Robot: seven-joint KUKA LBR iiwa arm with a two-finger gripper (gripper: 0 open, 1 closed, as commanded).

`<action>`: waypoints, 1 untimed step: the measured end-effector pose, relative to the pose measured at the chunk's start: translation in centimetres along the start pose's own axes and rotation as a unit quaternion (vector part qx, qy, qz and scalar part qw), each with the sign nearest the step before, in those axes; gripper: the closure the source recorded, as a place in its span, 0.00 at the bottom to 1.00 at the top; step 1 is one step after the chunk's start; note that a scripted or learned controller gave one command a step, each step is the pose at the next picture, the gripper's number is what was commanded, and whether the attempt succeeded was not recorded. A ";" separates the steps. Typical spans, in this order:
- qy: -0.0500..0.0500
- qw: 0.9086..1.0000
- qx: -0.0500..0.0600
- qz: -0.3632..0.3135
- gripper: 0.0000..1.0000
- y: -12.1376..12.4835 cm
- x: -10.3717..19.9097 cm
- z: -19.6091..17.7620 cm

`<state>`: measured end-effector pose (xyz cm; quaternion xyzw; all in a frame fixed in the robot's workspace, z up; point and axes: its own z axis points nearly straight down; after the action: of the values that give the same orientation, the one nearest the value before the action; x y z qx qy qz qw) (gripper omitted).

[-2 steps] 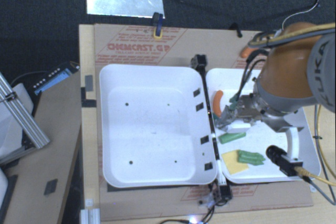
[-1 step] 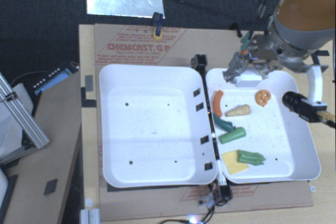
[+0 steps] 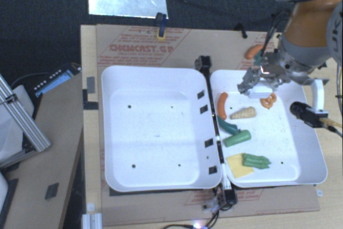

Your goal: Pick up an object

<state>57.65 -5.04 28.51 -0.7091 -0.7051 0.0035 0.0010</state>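
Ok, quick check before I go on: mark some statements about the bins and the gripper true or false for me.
1. All the toy items lie in the right bin. True.
2. The gripper hovers over the left bin. False: it is over the right bin's upper part.
3. The yellow block lies at the right bin's near edge, beside the green piece. True.
4. The orange sausage lies against the right bin's far right wall. False: it lies near the divider between the bins.
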 end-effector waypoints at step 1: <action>0.003 1.000 0.000 -0.006 1.00 -7.0 3.9 3.0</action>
<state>50.64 -1.07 25.53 -0.7051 -0.7091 0.0016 0.0033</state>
